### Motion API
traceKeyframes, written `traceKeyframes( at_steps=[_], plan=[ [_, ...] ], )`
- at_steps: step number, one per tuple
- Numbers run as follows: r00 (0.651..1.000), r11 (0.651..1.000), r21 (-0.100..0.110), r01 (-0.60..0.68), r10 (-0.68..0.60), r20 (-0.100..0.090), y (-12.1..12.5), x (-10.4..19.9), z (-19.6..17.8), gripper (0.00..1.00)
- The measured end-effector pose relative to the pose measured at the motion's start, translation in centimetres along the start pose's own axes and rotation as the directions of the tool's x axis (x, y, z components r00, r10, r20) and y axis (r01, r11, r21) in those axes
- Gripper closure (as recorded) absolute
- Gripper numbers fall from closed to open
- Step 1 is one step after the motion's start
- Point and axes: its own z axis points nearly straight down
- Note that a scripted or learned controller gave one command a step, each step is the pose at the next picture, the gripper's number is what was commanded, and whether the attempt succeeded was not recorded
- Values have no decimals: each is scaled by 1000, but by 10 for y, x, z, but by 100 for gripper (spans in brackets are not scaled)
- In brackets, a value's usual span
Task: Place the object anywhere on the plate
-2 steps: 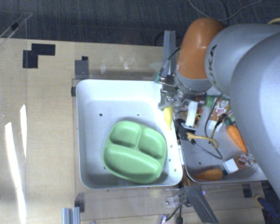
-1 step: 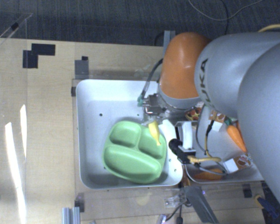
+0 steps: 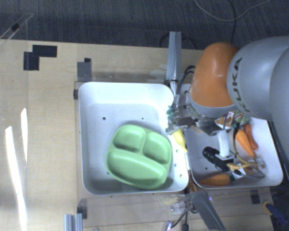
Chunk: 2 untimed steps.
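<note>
A green plate point(image 3: 139, 157) with three compartments lies in the left white bin point(image 3: 94, 129), towards its front. My gripper point(image 3: 176, 125) hangs over the wall between the two bins, beneath the orange wrist band, just right of the plate's far right corner. A small yellow object point(image 3: 179, 139) sits right under the gripper at that wall, on the edge of the right bin point(image 3: 274, 174). The arm hides how the gripper stands around it.
An orange carrot point(image 3: 244, 142) lies at the right side of the right bin and another orange piece point(image 3: 216, 179) lies at its front wall. The grey arm covers most of that bin. A metal post point(image 3: 173, 57) stands behind the bins.
</note>
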Motion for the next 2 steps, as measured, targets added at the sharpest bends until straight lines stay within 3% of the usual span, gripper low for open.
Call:
traceKeyframes(
  at_steps=[1,2],
  plan=[
    [986,986,-2,-168,168,-1,10,67,61,100],
    [986,986,1,-168,168,-1,10,67,62,0]
  ],
)
